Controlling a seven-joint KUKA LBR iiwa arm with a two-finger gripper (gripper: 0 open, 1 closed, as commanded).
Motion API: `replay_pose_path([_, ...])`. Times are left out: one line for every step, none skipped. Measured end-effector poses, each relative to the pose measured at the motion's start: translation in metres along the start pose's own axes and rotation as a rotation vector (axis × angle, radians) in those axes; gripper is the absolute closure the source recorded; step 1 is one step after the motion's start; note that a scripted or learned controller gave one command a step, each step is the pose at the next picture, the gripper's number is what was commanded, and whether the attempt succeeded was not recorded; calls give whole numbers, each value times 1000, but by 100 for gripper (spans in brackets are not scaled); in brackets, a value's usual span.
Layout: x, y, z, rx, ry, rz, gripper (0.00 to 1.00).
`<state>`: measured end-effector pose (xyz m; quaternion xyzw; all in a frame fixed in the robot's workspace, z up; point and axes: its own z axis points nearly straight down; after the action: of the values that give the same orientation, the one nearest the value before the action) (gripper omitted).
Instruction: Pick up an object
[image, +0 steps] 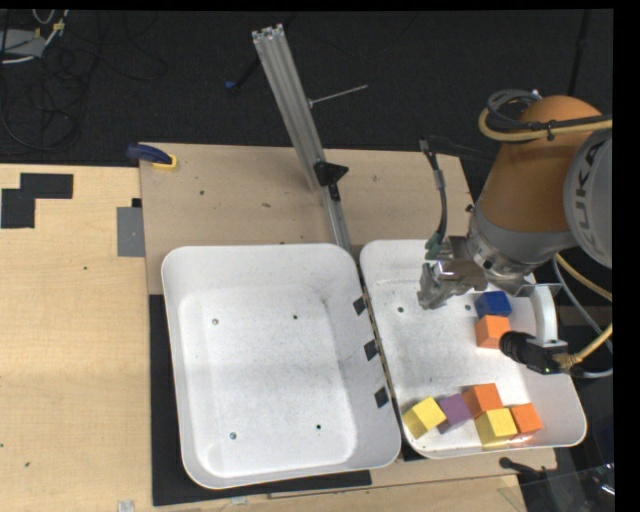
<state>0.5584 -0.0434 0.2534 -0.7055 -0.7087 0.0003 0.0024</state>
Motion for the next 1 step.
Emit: replay_pose_path([55, -23, 10, 2, -1, 0, 100])
